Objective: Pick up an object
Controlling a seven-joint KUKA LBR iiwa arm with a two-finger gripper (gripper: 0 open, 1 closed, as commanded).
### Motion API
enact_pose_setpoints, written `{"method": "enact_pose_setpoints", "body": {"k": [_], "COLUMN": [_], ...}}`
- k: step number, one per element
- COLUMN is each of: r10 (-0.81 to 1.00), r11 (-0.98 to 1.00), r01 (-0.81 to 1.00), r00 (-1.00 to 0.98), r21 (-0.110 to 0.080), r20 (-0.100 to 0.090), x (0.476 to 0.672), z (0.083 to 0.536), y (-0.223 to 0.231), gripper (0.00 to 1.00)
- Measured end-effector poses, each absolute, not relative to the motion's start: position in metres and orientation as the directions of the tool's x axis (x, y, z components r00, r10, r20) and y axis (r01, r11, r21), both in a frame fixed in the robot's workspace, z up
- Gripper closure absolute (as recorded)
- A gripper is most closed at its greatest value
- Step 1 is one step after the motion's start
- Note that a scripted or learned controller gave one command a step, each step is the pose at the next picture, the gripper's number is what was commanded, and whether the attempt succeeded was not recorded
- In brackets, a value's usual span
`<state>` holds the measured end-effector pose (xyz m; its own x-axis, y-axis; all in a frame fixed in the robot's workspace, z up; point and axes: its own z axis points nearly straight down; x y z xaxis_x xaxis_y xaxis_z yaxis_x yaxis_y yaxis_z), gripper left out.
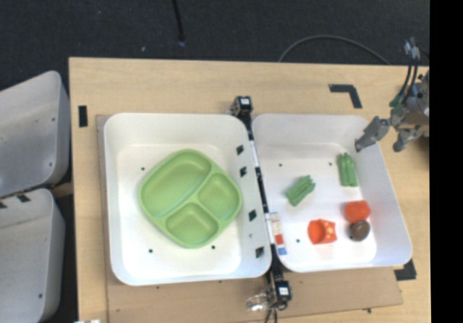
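Gripper (387,135) hung open and unladen over the right bin's (376,253) far right corner. Green pieces (348,169) lay just below.

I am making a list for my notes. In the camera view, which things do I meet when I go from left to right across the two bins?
Green divided plate → green piece → orange piece → upright green piece → gripper. I leave out the red and brown pieces, which overlap it sideways.

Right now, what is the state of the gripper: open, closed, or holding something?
Gripper: open, holding nothing, at the right bin's upper right corner, apart from the green pieces.
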<state>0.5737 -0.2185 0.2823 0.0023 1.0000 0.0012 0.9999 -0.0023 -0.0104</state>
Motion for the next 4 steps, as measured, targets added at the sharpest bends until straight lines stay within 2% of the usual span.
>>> {"method": "enact_pose_setpoints", "body": {"k": [1,3,4], "r10": [1.0,1.0,1.0], "r11": [0.0,0.003,-0.001], "r01": [1.0,1.0,1.0], "r00": [0.0,-0.003,0.001], "r21": [0.002,-0.003,-0.002], "r20": [-0.001,-0.001,-0.002], "x": [0.576,0.583,0.577], "z": [0.29,0.191,0.146], "y": [-0.218,-0.218,-0.225], "gripper": [0.0,0.0,0.0]}}
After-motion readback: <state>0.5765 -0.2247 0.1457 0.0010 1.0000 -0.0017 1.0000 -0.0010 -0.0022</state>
